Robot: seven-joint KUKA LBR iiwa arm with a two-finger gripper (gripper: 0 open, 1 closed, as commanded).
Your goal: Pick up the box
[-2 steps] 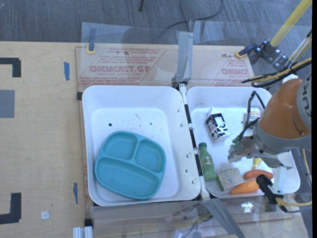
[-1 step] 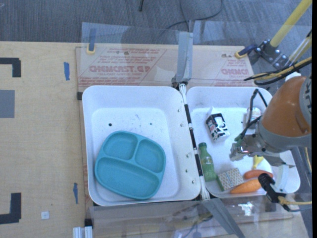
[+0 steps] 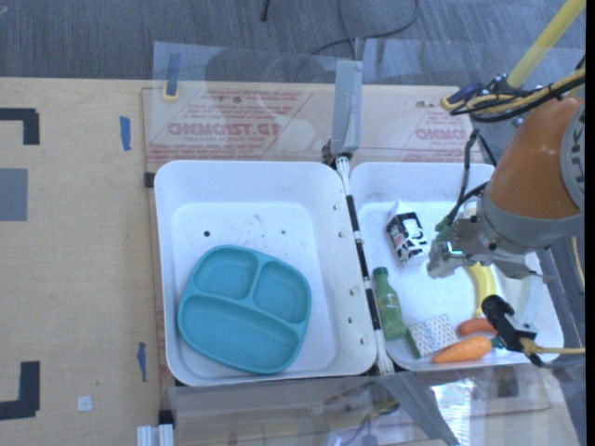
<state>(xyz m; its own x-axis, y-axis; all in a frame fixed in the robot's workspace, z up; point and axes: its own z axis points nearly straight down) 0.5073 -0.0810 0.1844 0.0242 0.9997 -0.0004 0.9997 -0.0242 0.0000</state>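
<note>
The box [image 3: 405, 236] is small, black and white. It lies a little tilted in the upper left part of the right bin [image 3: 420, 177], near the wall that this bin shares with the left bin [image 3: 242, 177]. The arm [image 3: 539, 175] comes in from the right and its jaws hang over the right bin, just beside the box on its right side. The box is not between them. If the jaws are apart or together, I cannot tell.

Below the box a green bottle [image 3: 386, 302] lies along the left wall. At the lower edge there are a checkered packet [image 3: 432, 333] and a carrot [image 3: 462, 348]. A banana [image 3: 483, 286] is partly hidden under the wrist.

In the left bin lies a teal plate [image 3: 244, 308] with three compartments. Both bins stand on a pale wooden worktop [image 3: 74, 249].
</note>
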